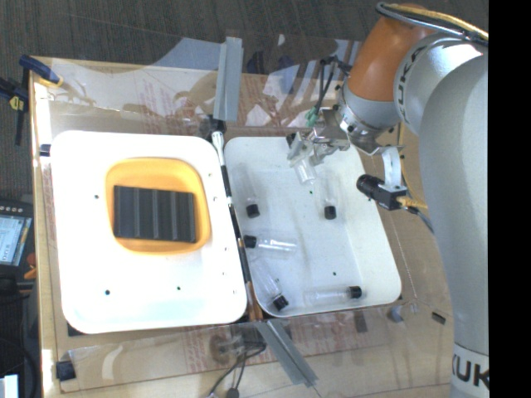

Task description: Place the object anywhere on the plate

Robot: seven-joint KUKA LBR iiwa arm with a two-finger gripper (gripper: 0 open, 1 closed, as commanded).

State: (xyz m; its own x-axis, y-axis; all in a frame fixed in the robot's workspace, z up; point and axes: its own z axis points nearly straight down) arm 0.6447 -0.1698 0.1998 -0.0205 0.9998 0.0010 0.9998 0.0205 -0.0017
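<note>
Gripper point(305, 154) poised over the right bin's point(377, 247) far edge; its opening cannot be told. Left bin point(75, 288): yellow plate point(153, 172) bearing a dark ridged block point(155, 214).

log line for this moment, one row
arm: over right bin far end | gripper: above clear tubes | plate: left bin, holds dark rack | placed: not yet

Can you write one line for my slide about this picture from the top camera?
A robot gripper hovers over small tubes in the right bin; the yellow plate waits left.
</note>
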